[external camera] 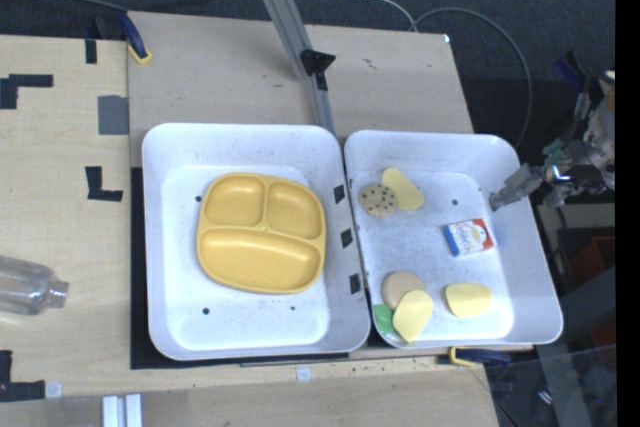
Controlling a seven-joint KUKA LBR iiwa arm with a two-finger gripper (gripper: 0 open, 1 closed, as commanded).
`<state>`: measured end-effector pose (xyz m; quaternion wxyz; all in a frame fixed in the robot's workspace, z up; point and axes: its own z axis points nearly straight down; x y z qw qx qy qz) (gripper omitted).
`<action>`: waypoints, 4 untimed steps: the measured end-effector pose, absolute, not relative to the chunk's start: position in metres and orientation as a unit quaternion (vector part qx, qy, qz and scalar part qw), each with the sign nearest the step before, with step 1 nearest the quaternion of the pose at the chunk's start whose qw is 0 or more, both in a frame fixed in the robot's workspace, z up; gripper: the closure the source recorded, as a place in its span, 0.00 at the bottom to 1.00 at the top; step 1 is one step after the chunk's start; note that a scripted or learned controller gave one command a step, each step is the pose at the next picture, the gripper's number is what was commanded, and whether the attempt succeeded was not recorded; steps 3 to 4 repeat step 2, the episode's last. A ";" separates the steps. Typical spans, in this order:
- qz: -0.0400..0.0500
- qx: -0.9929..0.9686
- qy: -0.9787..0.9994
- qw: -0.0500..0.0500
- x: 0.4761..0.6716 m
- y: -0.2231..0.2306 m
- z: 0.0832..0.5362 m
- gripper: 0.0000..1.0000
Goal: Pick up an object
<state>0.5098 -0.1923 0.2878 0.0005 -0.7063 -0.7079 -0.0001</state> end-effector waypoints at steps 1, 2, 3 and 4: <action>-0.001 -0.705 -0.709 0.001 0.510 -0.191 0.298 1.00; 0.002 -0.707 -0.707 0.005 0.491 -0.148 0.167 1.00; 0.002 -0.707 -0.707 0.005 0.491 -0.148 0.167 1.00; 0.002 -0.707 -0.707 0.005 0.491 -0.148 0.167 1.00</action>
